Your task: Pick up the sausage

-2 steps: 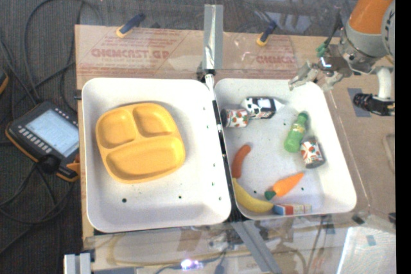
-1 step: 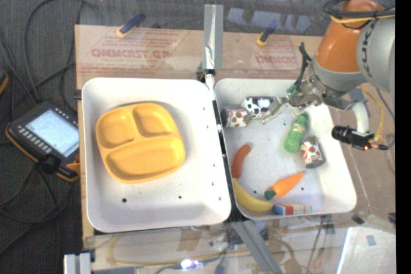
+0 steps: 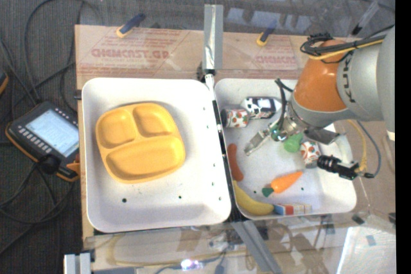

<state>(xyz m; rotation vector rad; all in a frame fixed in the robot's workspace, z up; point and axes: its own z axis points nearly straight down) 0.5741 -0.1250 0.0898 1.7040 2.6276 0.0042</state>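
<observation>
Glossy yellow plastic tray (image 3: 140,141); smooth white plastic bins (image 3: 154,212); metallic tool (image 3: 255,142).

Sausage (image 3: 235,162) in right bin (image 3: 347,205), left wall; tray (image 3: 140,140) in left bin (image 3: 103,202).

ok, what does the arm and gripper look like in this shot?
Arm: grey rounded casing with dark lettering, a glossy orange band above the wrist and black cables looped over it. Gripper: two slim silver metal fingers, a green part at their base.

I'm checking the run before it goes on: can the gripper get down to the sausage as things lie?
Probably yes. The sausage lies bare along the left wall of the right bin, nothing on it. That wall crowds one side and the banana sits near its lower end. The gripper hangs just to its right.
</observation>
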